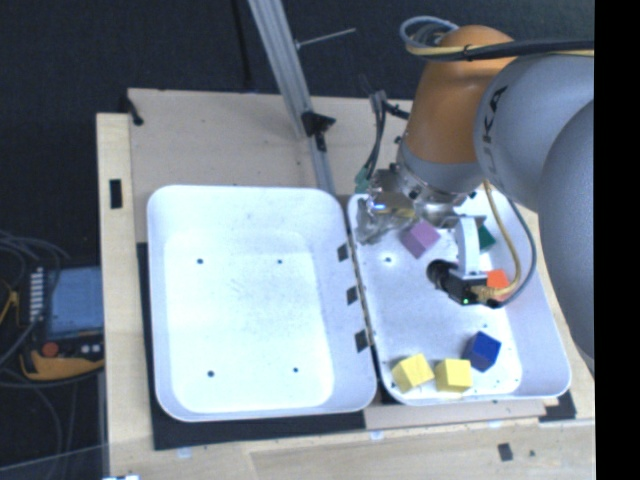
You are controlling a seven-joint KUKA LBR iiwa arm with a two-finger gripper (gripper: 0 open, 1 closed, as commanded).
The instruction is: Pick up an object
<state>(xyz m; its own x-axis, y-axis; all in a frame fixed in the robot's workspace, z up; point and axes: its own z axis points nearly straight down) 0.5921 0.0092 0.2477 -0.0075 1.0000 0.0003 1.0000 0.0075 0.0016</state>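
- Currently the two-finger gripper (378, 218) sits low over the far-left corner of the right-hand shallow white bin (400, 308), close to the wall beside its neighbour. I cannot tell how far open it is, and I see nothing in its hold.
- Just beside it, to the near right, lies a small purple block (421, 237), my guess for the target. Whether they touch I cannot say.
- Further right, a small green piece (486, 236) and a small orange piece (497, 280) lie partly hidden by the wrist.
- Along the near edge sit a blue cube (484, 350) and two yellow blocks (412, 372) (454, 374).
- Off to the left stands the left-hand shallow white bin (240, 298).
- By my reading, the gripper is placed for a try, but nothing is lifted: grasp and raise are left to do.
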